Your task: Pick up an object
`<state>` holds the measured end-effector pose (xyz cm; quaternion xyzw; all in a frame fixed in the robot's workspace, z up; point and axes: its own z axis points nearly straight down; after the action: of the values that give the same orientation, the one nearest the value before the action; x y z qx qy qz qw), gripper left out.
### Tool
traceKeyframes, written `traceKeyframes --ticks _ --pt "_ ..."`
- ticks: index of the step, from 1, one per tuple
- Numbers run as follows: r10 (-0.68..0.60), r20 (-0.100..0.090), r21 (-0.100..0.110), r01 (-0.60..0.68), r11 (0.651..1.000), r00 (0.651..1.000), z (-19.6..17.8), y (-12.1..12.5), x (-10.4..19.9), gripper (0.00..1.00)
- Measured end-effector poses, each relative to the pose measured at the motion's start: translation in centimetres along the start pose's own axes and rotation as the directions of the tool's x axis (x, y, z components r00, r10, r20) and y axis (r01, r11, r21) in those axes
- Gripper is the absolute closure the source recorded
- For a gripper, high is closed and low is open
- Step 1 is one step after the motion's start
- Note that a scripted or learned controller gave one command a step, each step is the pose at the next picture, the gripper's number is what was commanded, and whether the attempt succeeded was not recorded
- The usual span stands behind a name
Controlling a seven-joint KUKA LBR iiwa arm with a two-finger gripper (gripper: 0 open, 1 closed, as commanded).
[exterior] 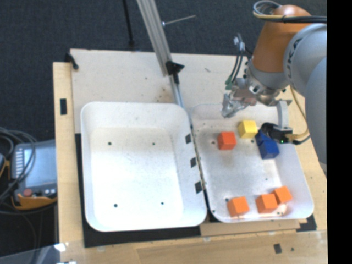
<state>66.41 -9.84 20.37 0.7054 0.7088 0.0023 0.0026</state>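
My gripper (230, 108) hangs over the far edge of the right bin (247, 172), with nothing seen between its fingers. Just in front of it lie a red-orange cube (226, 141), a yellow cube (247, 128) and a blue block (267, 146). Three orange cubes sit near the bin's front edge: one (238, 206) at the left, one (267, 203) in the middle and one (283, 194) at the right.
The left bin (137, 164) stands beside the right one, its rim touching. A slanted metal rail (157, 34) rises from the bench behind the bins, ending near the gripper's left. The grey arm with its orange band (275, 43) fills the upper right.
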Motion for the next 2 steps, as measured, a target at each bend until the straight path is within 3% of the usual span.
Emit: traceKeyframes --ticks 2 --pt "-0.005 0.000 0.001 0.005 1.000 1.000 -8.9 -0.1 0.6 1.00"
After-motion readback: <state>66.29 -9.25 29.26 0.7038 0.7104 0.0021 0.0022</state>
